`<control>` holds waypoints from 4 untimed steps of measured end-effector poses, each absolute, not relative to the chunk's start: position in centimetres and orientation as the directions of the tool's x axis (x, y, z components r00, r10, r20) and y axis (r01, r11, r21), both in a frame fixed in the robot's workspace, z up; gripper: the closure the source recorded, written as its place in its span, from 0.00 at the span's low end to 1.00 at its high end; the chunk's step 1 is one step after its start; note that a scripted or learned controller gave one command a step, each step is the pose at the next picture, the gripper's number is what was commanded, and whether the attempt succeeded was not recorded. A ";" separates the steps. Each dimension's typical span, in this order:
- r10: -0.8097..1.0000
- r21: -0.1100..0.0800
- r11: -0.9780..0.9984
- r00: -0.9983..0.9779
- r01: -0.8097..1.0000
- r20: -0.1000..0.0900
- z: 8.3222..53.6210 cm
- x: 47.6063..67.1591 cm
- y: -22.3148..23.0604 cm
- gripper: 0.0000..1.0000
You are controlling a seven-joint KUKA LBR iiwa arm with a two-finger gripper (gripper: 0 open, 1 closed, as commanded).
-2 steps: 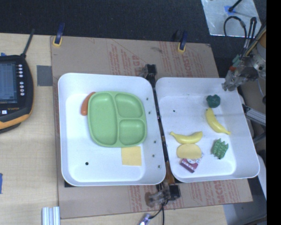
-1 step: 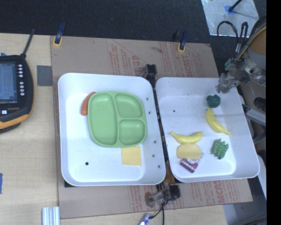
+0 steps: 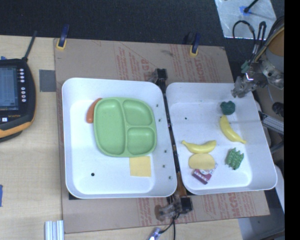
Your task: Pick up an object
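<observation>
Glossy white plastic bins (image 3: 80, 134) on matt cardboard (image 3: 120, 59).

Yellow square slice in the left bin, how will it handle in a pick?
The yellow square slice lies flat on the left bin floor, so fingers probably find little edge. It looks thin, likely light, and may slide when pushed. Unlikely to roll.

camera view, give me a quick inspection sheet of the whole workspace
surface: cardboard sheet on a wooden bench, two white bins side by side, left bin, right bin
job's things: right bin holds two bananas, dark green piece, green bumpy piece, yellow round piece, red packet
clutter: left bin holds green divided tray, yellow square, orange piece partly under the tray
grippers: tool over the right bin's far right corner, nothing seen between its fingers
cables: black loop on the dark floor, top right
surroundings: teach pendant at left, blue clamps on the cardboard's far edge
</observation>
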State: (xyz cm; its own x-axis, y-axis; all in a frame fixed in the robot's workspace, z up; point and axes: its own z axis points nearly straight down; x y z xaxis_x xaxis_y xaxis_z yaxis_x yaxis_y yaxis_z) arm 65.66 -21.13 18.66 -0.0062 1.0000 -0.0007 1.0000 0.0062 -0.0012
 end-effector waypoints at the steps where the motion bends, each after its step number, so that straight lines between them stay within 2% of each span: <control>1: 1.000 -0.005 0.007 -0.007 1.000 0.000 15.9 65.6 -21.1 0.00; 2: 1.000 -0.001 0.006 -0.006 1.000 0.000 19.1 65.7 -21.2 0.00; 4: 1.000 -0.004 0.005 -0.005 1.000 0.001 19.8 65.5 -21.2 0.00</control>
State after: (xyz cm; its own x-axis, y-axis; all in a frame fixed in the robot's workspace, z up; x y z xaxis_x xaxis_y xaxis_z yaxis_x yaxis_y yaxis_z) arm 65.45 -21.16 19.81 -0.0048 1.0000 0.0009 1.0000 0.0048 -0.0036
